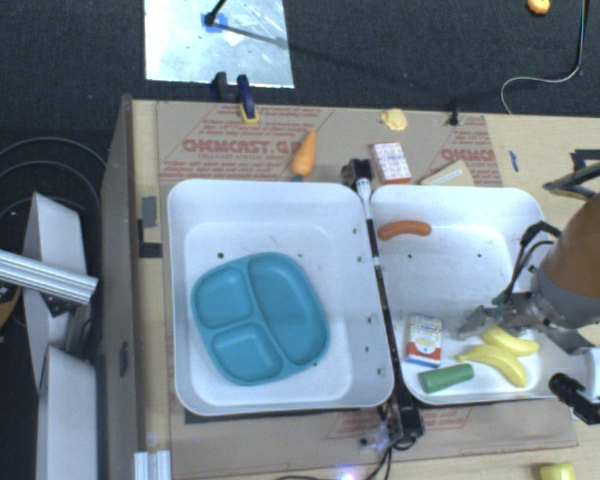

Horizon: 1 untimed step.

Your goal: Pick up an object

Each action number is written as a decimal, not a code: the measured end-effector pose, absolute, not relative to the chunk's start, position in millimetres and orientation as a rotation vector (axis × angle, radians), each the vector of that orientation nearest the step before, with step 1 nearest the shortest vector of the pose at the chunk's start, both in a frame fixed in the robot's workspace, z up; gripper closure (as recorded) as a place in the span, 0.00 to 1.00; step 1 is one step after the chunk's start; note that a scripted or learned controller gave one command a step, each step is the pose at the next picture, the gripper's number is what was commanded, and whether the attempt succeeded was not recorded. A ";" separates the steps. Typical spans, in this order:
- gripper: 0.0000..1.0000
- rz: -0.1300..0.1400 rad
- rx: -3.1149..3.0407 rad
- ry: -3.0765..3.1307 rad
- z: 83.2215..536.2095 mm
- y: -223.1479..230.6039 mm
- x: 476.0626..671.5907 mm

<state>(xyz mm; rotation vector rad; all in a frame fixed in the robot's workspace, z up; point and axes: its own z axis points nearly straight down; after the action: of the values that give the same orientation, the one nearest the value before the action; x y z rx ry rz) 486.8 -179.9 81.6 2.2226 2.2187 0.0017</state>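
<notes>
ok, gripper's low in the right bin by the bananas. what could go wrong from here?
1. The bananas lie close to the green cucumber and the small carton, so the gripper could nudge or catch a neighbour instead.
2. That cluster sits near the right bin front wall; a finger might strike the rim.
3. The bananas are curved, so a pinch may slip off.
</notes>
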 end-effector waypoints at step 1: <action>1.00 0.005 2.219 2.221 95.2 -179.2 488.0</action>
<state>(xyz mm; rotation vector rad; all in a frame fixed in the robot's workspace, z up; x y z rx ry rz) 488.0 -179.2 95.2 2.2187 2.2205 0.0050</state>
